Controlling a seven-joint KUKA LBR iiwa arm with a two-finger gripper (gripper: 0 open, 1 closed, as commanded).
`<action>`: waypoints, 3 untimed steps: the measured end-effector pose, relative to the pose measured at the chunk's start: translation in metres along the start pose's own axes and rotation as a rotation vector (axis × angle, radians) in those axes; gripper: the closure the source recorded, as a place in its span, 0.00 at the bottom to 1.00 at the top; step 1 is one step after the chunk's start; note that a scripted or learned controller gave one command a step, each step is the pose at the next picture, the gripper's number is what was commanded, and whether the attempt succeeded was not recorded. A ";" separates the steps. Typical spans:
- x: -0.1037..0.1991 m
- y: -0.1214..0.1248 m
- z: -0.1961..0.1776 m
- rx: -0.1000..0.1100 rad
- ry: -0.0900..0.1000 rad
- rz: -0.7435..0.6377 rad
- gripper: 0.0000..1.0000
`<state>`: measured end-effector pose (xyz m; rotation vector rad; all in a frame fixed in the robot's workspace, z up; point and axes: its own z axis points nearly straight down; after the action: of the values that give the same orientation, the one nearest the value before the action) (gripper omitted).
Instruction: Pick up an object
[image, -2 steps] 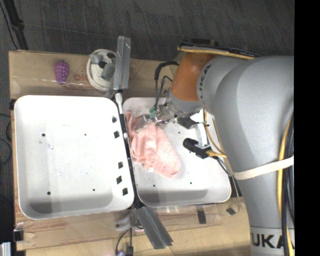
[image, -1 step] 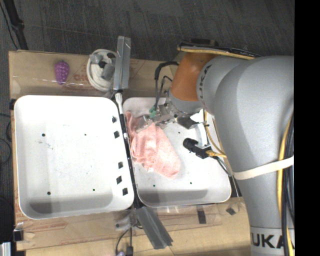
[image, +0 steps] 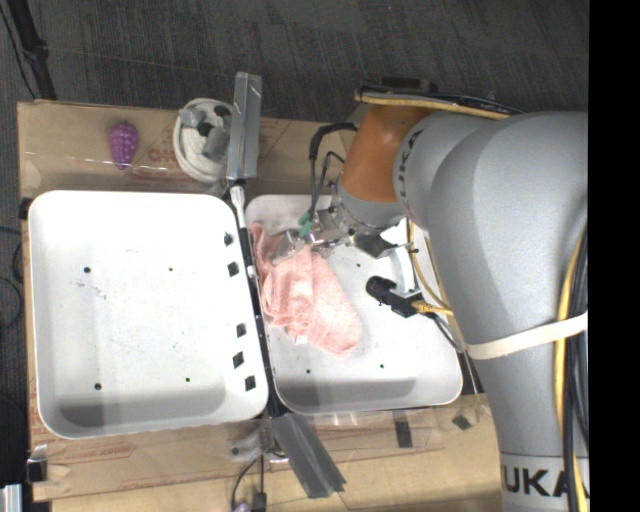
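The grey arm (image: 500, 270) leans in from three o'clock, its orange band (image: 372, 160) sitting above the wrist, and the pincer (image: 312, 232) is down in the right bin (image: 430, 385), at the bin's eleven o'clock corner. Whether it is apart or together I cannot tell; the wrist and cables crowd it. A crumpled pink cloth (image: 308, 296) lies in that same bin, along its nine o'clock wall, its top edge just beside the pincer. The left bin (image: 130, 300) sits touching alongside. On the tabletop (image: 60, 130), at twelve o'clock of the left bin, rest a small purple object (image: 123, 143) and a white roll (image: 203, 140).
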<state>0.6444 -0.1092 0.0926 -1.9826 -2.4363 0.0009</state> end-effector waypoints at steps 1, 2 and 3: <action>0.000 0.000 0.000 0.000 0.000 0.000 0.00; 0.000 0.000 0.000 0.000 0.000 0.000 0.00; 0.000 0.000 0.000 0.000 0.000 0.000 0.00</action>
<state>0.6444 -0.1092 0.0926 -1.9826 -2.4363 0.0009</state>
